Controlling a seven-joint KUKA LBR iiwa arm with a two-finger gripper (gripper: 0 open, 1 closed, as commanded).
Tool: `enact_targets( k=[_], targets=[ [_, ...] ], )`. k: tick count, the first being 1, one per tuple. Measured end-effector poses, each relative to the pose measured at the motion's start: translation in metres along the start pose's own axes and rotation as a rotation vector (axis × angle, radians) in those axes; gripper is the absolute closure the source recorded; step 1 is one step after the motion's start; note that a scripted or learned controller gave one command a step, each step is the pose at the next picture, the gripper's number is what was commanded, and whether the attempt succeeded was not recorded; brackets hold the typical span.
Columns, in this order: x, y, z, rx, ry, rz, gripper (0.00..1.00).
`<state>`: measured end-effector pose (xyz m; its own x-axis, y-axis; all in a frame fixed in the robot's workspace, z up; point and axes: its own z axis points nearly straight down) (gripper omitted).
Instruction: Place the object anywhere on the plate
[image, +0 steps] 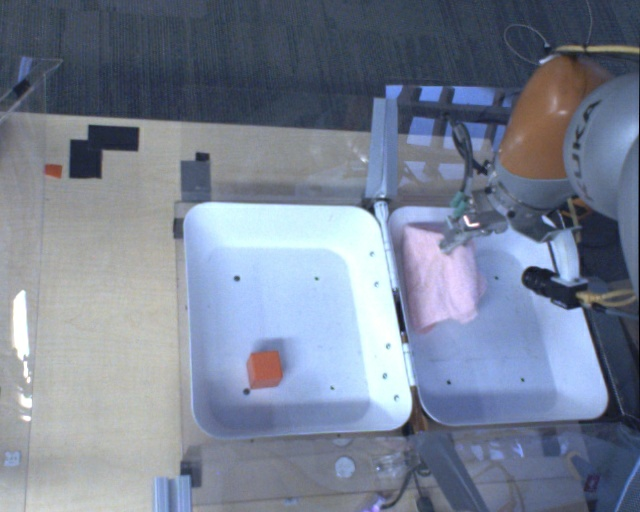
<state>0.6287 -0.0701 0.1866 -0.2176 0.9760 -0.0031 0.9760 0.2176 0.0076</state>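
Dark upright lettering on the grey shell of the arm (600, 150), near the right edge, beginning "KU" and cut off after that; too small elsewhere to read any other writing. In the right bin (530, 400), towards its left wall and its far half, a pink cloth (440, 285). Lies flat on the white floor, roughly oblong, long axis running from far to near with the near end leaning slightly right. Looks soft and pale pink, with a straight left edge close beside the bin's left wall, a rumpled, folded right edge and a rounded near-right corner. At the cloth's far right corner, the gripper (462, 228), metal with a touch of green, reaching in from the right below the orange band. Sits right over the cloth's far edge, apparently touching it; cannot tell whether clenched or released, nor whether any cloth is caught in it. In the left bin (300, 240), towards the near side, a small orange block (265, 369), well apart from the cloth. On the pale wooden table (100, 330) at far left, black stepped patches (100, 148) and a tiny orange square (53, 171) just beside them.
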Motion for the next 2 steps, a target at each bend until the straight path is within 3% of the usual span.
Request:
enact_targets(
  k=[1, 2],
  targets=[
    [0.001, 0.003, -0.04, -0.002, 0.0, -0.008, 1.0],
    [0.055, -0.003, -0.032, -0.001, 0.001, -0.411, 1.0]
  ],
)
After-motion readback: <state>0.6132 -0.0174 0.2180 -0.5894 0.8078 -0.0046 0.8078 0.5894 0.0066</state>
